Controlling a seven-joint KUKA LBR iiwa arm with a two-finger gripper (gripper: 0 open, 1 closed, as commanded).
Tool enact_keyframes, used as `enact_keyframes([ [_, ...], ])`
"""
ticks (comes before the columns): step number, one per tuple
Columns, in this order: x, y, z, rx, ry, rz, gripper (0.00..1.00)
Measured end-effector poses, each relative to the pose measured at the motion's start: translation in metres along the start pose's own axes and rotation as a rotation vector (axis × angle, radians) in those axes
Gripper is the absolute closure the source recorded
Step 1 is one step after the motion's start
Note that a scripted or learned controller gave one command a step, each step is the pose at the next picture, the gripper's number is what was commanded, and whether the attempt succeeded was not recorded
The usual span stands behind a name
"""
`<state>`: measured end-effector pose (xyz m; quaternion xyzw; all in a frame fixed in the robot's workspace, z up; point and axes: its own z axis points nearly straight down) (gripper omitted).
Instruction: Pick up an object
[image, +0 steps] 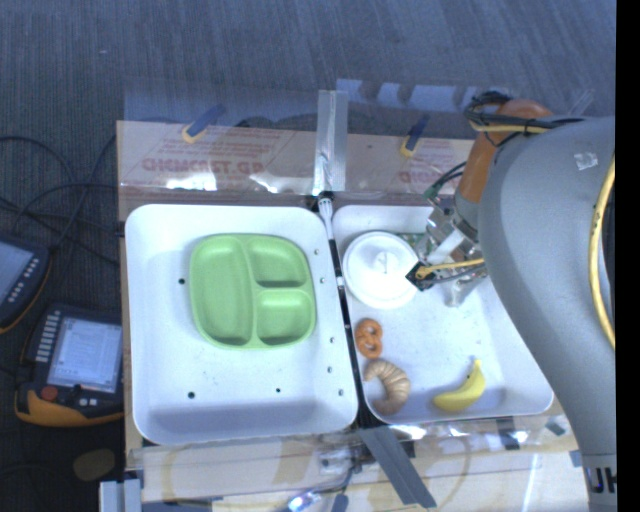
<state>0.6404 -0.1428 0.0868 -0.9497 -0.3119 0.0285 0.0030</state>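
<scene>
The right bin (500, 345) holds a white round lid or bowl (381, 266) at its far left, an orange pretzel (368, 337), a tan croissant (389, 383) and a yellow banana (462, 390) near the front. My gripper (440, 262) hangs low over the far part of this bin, just right of the white bowl, with the grey arm behind it. Something dark with a yellow edge sits at the gripper's tip beside the bowl; I cannot make out what it is. The left bin (160, 390) carries a green divided plate (252, 290).
The metal divider (330, 215) runs between the two bins. A cardboard sheet (240, 160) lies behind them. The bulky arm covers the right bin's right side. A teach pendant (70, 355) and cables lie on the floor at left.
</scene>
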Motion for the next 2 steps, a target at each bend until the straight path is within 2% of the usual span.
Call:
enact_keyframes([
  [1, 0.01, -0.016, -0.001, -0.002, 0.003, 0.315, 0.0],
  [2, -0.014, -0.048, -0.05, -0.022, 0.047, 0.234, 0.0],
])
